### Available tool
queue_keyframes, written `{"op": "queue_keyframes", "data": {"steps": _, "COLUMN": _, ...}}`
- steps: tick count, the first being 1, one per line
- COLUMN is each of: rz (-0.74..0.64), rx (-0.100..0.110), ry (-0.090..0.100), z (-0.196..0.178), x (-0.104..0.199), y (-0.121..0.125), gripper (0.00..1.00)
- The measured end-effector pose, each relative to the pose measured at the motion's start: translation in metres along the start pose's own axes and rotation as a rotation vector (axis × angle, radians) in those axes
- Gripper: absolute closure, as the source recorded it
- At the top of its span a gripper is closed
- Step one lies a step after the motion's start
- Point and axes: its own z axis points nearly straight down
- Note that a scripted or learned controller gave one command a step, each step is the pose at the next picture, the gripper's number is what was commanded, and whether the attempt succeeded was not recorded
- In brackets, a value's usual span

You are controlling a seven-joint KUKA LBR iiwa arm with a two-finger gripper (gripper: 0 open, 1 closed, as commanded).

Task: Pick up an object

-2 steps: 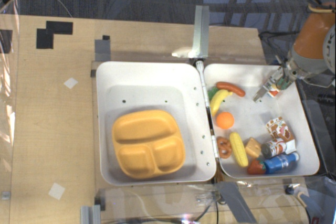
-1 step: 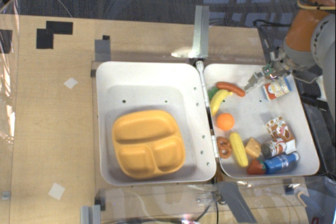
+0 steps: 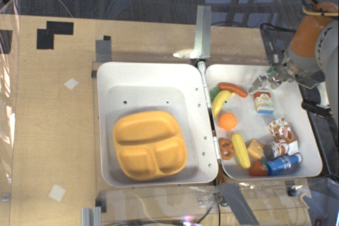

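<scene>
Two bins [image 3: 153, 74] sat side by side, toys heaped in the right one for picking, and the hand [image 3: 267, 79] hovered there, grip impossible to tell.

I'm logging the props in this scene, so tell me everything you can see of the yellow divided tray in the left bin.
The yellow tray looks like moulded plastic, mustard yellow, with rounded corners and a slight sheen. It has three compartments: one long one across the far side and two smaller ones side by side on the near side, split by raised ridges. Nothing shows in any compartment. It lies flat and right way up, turned slightly askew, on the floor of the left bin, toward that bin's near side. Nothing but the bin floor touches it.
</scene>
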Motion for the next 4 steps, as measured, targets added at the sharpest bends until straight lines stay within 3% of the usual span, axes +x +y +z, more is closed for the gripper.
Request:
{"op": "queue_keyframes", "data": {"steps": 1, "rz": 0.294, "rx": -0.002, "ry": -0.007, "z": -0.051, "x": -0.005, "y": 0.004, "gripper": 0.0}}
{"op": "queue_keyframes", "data": {"steps": 2, "rz": 0.737, "rx": 0.0, "ry": -0.004, "z": 0.004, "x": 0.047, "y": -0.043, "gripper": 0.0}}
{"op": "queue_keyframes", "data": {"steps": 3, "rz": 0.783, "rx": -0.002, "ry": -0.005, "z": -0.028, "x": 0.032, "y": 0.014, "gripper": 0.0}}
{"op": "queue_keyframes", "data": {"steps": 4, "rz": 0.794, "rx": 0.0, "ry": -0.006, "z": 0.003, "x": 0.048, "y": -0.105, "gripper": 0.0}}
